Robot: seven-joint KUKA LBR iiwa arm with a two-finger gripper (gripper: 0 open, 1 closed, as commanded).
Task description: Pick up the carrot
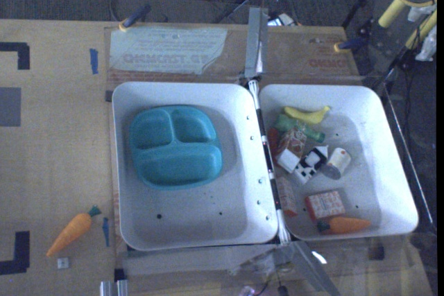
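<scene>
Looking down at a slant on my bench, I see two shallow white bins side by side. The left bin (pixel 139 218) holds a teal divided plate (pixel 176 145) lying toward its upper left. The right bin (pixel 388 170) holds a scatter of small toy items: a yellow banana (pixel 307 113) near the top, a green item (pixel 288 125) just below it, a black-and-white block (pixel 312 161) near the middle with a small pale cylinder (pixel 338 161) just beside it, a red-patterned box (pixel 325 204) lower down, and an orange carrot (pixel 345 224) lying along the bottom wall, leaf end pointing left. A second orange carrot (pixel 71 232) lies outside the bins on the bare wooden bench (pixel 48 149), near the lower left corner of the left bin, tilted with its green top up and to the right. I cannot tell the gripper's state from here.
</scene>
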